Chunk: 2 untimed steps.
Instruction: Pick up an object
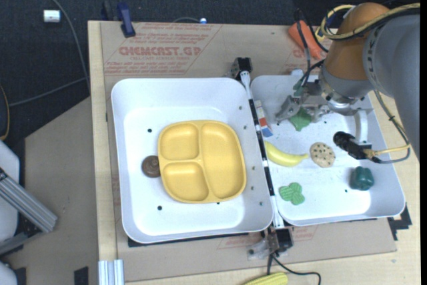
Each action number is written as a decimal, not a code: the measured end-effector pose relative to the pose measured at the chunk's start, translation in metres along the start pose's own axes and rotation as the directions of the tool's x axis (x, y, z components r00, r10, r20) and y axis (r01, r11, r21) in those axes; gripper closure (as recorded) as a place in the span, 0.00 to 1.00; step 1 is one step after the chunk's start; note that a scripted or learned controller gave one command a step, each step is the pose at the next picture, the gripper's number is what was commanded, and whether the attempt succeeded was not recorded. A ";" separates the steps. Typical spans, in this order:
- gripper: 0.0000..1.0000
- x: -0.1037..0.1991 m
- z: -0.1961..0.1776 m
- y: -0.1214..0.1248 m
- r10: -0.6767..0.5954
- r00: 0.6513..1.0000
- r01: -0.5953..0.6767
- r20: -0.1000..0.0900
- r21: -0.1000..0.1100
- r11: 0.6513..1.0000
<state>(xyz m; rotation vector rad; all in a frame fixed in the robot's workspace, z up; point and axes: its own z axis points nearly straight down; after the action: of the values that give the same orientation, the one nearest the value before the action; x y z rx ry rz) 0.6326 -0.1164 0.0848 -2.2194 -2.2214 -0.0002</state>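
My gripper (299, 110) is down in the far left part of the right bin (383, 200), right over a small light green piece (300, 121) that peeks out beneath it. Whether it grips that piece cannot be told. In the same bin lie a yellow banana (285, 156) by the left wall, a speckled round cookie (323, 155), a frilly green leafy piece (291, 193) near the front, and a dark green chunk (362, 177) at the right.
The left bin (127, 103) holds a yellow three-compartment plate (200, 161), with a brown round thing (151, 166) against its left side. A divider with black clips (242, 67) runs between the bins. The arm's orange band (350, 43) looms over the right bin's far edge.
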 end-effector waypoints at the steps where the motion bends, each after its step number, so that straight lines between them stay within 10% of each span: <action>1: 0.00 -0.050 -0.028 0.027 0.001 1.000 -0.001 0.003 -0.004 1.000; 2: 0.00 0.006 0.000 0.009 0.000 1.000 0.000 0.000 -0.001 1.000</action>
<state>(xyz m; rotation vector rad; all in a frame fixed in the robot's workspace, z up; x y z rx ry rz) 0.6415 -0.1103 0.0849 -2.2198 -2.2217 -0.0006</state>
